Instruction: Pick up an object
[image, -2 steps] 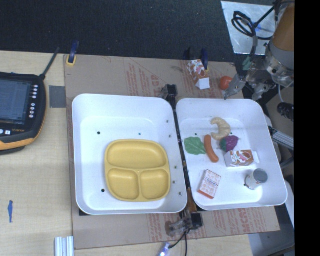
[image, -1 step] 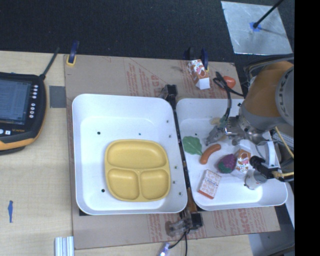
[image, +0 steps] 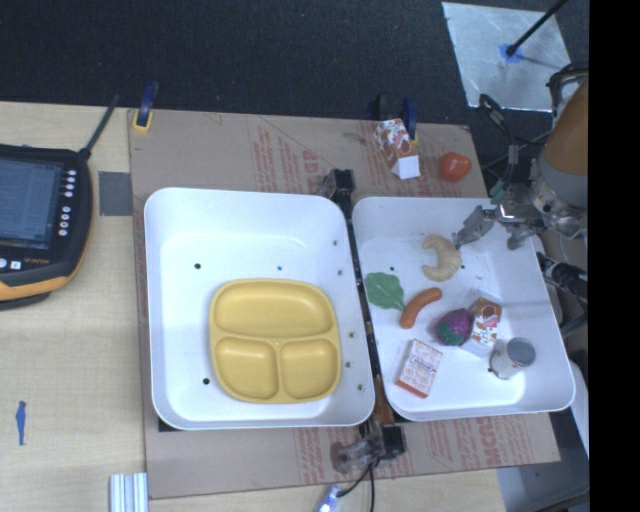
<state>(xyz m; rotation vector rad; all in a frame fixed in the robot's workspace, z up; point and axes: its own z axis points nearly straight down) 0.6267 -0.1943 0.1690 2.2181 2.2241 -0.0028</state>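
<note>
The right bin (image: 540, 395) serves as the landmark. Near its middle lies a sausage (image: 420, 306), its long axis running on a slant, the upper end towards the bin's far right corner and the lower end towards the left bin (image: 175, 300). Just beyond it, further into the bin, a pale croissant (image: 441, 257) curves like a crescent, its horns turned towards the left bin. A green leaf (image: 385, 291) lies beside the sausage on the side of the shared wall. On the near side of the sausage are a purple fruit (image: 454, 326), a small carton (image: 485, 322) touching it, a grey can (image: 515, 355) near the bin's right wall, and a red-and-white packet (image: 419, 367) towards the near wall.

The hand (image: 470, 232) hangs over the bin's far right part, just beside the croissant; it is dark and small, and whether it is spread or pressed together I cannot tell. Nothing is seen in its grip.

The left bin carries a yellow divided tray (image: 275, 338). The arm is cut off at the picture's right side.
</note>
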